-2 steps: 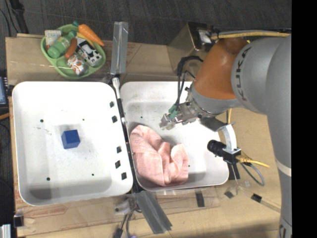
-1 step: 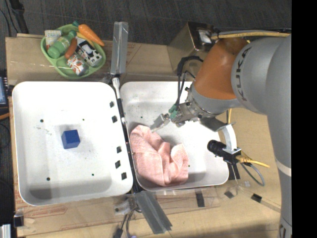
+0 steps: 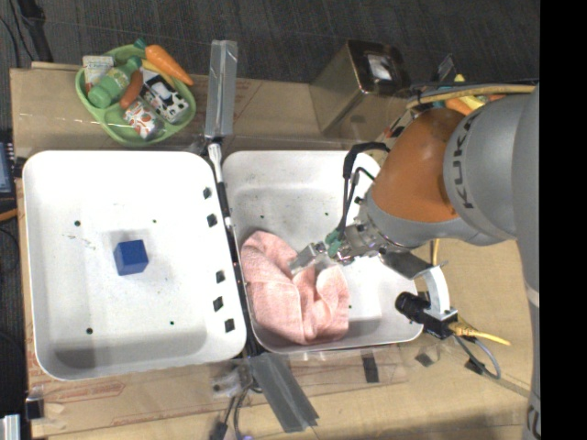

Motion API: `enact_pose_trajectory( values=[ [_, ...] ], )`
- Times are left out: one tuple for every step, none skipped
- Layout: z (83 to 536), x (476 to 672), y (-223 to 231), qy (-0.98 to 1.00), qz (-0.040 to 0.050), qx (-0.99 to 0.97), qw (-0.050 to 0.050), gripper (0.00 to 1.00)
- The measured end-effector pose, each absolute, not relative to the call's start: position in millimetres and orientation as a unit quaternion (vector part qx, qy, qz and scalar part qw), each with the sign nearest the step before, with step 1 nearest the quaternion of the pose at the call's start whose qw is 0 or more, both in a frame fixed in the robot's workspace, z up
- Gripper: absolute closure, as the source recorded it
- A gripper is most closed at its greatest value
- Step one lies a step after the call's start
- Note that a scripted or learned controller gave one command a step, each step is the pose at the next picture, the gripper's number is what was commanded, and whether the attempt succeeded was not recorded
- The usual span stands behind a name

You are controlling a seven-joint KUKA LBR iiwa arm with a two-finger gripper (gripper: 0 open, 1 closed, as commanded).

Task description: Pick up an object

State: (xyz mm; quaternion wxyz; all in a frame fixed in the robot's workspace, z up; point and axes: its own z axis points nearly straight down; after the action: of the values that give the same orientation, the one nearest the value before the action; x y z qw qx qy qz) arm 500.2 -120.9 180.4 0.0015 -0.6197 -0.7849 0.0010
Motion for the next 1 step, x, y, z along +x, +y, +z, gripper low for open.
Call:
enact_pose_trajectory(
  values=[
    [94.9,527.6,-134.3,-0.796,0.0014,-0.606,0.003,0.00]
  ],
)
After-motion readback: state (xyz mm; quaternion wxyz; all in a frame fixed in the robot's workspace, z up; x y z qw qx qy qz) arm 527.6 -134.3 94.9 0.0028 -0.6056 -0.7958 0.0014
